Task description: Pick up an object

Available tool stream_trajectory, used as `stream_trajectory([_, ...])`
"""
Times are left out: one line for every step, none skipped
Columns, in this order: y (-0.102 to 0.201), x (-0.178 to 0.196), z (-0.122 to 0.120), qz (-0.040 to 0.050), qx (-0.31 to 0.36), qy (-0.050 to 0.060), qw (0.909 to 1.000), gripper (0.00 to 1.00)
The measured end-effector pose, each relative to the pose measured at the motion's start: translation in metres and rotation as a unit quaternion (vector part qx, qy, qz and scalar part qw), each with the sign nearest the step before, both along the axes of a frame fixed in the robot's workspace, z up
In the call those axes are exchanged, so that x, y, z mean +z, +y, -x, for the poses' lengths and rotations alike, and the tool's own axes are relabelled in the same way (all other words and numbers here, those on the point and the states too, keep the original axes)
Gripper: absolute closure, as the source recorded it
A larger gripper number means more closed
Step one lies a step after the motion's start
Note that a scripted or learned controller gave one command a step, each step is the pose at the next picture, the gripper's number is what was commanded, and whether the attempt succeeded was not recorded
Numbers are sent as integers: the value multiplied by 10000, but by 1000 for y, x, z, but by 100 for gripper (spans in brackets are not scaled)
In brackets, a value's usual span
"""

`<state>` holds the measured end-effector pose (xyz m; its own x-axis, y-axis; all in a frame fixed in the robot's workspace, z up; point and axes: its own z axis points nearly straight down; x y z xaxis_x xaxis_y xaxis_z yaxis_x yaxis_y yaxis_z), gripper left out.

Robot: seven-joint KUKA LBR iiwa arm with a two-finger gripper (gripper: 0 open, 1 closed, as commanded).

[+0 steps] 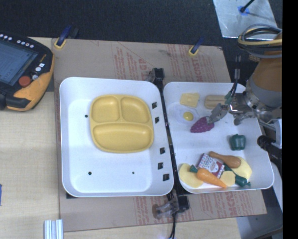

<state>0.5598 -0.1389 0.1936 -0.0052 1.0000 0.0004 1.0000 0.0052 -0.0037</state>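
Desk (34,148): it's carrying two white bins side by side, a teach pendant (17,73) sitting at its left edge.
Left bin (74,133): it's holding a yellow divided plate (122,123) near its middle.
Right bin (208,143): food toys are crowding its near edge, with a carrot (211,178) and a drumstick (226,159).
Hand (227,109): it's hovering by the right bin's far right corner; fingers are spreading apart, gripping nothing.
Purple toy (202,125): it's lying mid-bin, just beside the hand.
Green pepper (237,142): it's resting near the right edge.
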Motion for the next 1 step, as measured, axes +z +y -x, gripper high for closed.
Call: stream_trajectory([38,-108,-17,-7,23,30,10000,0])
